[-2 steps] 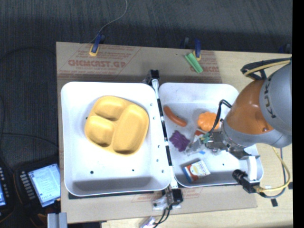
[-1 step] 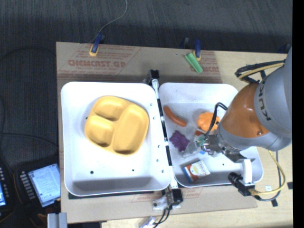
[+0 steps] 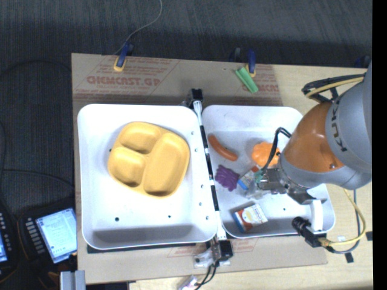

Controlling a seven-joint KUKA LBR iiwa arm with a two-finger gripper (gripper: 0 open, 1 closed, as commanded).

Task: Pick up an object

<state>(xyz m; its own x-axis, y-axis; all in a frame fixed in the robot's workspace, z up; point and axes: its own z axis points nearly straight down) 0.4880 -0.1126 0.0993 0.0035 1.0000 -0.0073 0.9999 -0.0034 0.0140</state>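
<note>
Camera view, from my remote seat, reads left to right like this: two shallow white bins sit side by side, smooth and glossy with rounded corners. I see the left bin [image 3: 97, 222] holding one thing, a matte yellow tray [image 3: 149, 157], a lumpy moulded shape with three rounded lobes. I count several small items in the right bin [image 3: 254, 115]: one orange sausage [image 3: 223, 148], slim, smooth and lying at a slant; one purple toy [image 3: 227, 177], knobbly and soft-edged, just below the sausage; one small box [image 3: 250, 216], flat and printed in red, white and blue, near the front wall; and one round orange ball [image 3: 263, 152], partly behind the arm. The gripper [image 3: 257, 180] hangs low over the middle of this bin, between the purple toy and the ball, by a small pale cluttered piece I cannot make out. I cannot tell its state, since the wrist hides it.
</note>
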